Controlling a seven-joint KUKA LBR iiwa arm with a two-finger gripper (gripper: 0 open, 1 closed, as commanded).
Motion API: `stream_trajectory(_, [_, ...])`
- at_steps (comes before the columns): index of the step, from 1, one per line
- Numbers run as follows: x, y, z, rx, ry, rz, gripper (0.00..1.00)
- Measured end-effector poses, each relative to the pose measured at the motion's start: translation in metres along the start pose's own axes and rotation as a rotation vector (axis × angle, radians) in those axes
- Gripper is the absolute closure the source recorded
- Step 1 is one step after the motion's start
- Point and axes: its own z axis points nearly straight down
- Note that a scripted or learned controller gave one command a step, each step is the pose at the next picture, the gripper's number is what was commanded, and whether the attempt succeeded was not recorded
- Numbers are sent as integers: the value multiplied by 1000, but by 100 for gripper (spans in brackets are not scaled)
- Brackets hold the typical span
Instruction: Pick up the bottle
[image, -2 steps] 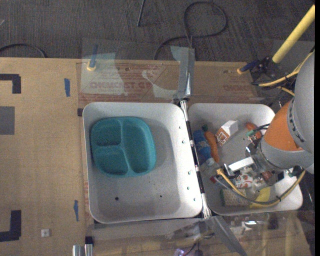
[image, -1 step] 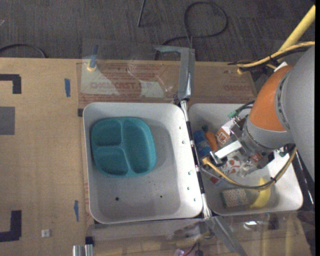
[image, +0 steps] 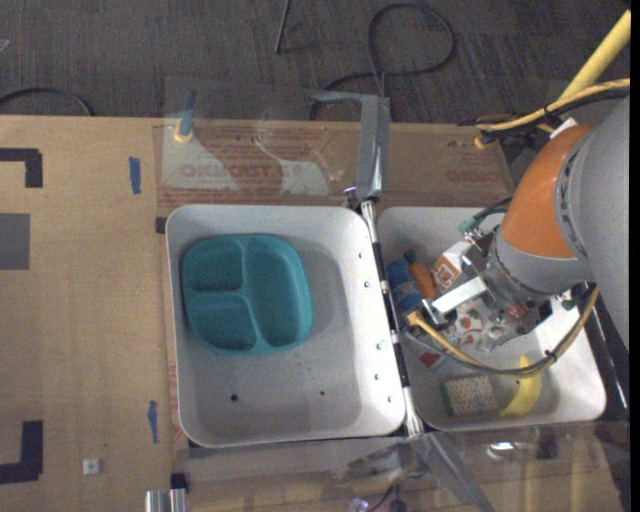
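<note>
A small orange bottle with a white label (image: 449, 268) lies in the right bin (image: 585, 395), near its back left, partly under the arm. My gripper (image: 452, 303) hangs low over the left-middle of that bin, just in front of the bottle. The grey wrist and orange band (image: 540, 215) hide most of it. A blue item (image: 404, 284) and a thin orange item (image: 423, 278) lie to the left of the bottle, by the bin's left wall.
A banana (image: 522, 396) and a tan block (image: 468, 393) lie at the right bin's front. A red-and-white patterned item (image: 478, 328) sits under the wrist. The left bin (image: 300, 400) holds a teal divided plate (image: 245, 291). A yellow cable (image: 500, 368) loops below the wrist.
</note>
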Motion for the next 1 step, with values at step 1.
stream_trajectory(1, [37,-100,9,0,1,-355,100])
